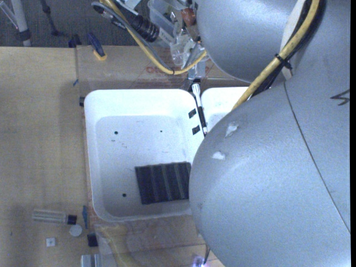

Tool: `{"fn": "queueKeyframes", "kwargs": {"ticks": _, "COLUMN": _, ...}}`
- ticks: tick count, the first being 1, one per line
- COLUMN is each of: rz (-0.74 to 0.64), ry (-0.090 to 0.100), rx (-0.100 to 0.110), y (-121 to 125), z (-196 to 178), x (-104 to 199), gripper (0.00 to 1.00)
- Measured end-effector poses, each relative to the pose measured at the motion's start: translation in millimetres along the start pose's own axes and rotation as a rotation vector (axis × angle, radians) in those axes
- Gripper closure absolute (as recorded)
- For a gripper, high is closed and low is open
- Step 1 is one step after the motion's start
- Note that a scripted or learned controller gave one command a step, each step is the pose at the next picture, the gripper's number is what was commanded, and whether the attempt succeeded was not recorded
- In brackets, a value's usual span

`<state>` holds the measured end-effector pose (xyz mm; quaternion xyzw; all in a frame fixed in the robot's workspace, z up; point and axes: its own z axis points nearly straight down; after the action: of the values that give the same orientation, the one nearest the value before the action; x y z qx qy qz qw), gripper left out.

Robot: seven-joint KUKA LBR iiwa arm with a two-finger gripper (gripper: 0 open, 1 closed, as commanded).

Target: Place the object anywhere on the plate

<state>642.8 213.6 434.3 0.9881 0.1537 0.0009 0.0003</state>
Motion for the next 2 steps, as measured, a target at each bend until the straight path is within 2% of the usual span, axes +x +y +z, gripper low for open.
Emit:
{"fn": "queueKeyframes", "kwargs": {"ticks": 1, "rz": 0.110, "ry": 0.001, "rx": -0.001, "y": -11.4, "z": -0.3, "x": -3.7, "gripper": 1.00}}
{"fn": "queueKeyframes", "kwargs": {"ticks": 2, "rz": 0.111, "ry": -0.002, "rx": 0.000, "y": -23.1, "z": 0.2, "x": -40.3, "gripper": 1.00}}
